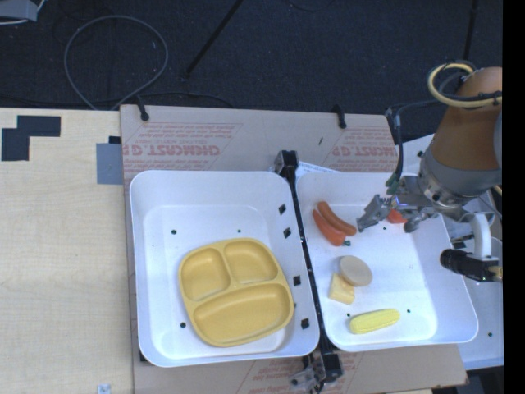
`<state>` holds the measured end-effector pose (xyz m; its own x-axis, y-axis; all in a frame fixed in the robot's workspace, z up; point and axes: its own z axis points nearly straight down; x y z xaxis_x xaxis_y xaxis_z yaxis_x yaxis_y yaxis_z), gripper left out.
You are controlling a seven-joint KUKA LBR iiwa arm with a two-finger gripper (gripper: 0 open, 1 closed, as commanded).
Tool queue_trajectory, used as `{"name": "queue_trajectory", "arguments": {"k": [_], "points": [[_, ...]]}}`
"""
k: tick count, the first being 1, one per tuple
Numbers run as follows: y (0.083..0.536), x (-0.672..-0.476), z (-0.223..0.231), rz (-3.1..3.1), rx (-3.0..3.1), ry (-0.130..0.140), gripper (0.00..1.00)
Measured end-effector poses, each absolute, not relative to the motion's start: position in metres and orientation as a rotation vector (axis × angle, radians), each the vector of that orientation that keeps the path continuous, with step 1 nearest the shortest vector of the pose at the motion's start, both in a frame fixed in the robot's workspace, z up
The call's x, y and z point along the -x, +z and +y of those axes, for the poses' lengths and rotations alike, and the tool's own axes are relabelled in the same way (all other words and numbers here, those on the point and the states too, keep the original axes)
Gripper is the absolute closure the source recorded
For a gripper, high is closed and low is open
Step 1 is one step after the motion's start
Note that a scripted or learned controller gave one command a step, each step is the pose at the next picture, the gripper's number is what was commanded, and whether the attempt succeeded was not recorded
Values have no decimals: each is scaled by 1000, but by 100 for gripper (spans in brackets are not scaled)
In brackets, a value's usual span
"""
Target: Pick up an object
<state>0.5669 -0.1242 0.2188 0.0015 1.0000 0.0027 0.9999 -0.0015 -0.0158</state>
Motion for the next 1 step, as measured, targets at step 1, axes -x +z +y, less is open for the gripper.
{"name": "queue_trajectory", "arguments": {"k": [1], "points": [[225, -569, -124, -2219, 2219, 3, 0]]}}
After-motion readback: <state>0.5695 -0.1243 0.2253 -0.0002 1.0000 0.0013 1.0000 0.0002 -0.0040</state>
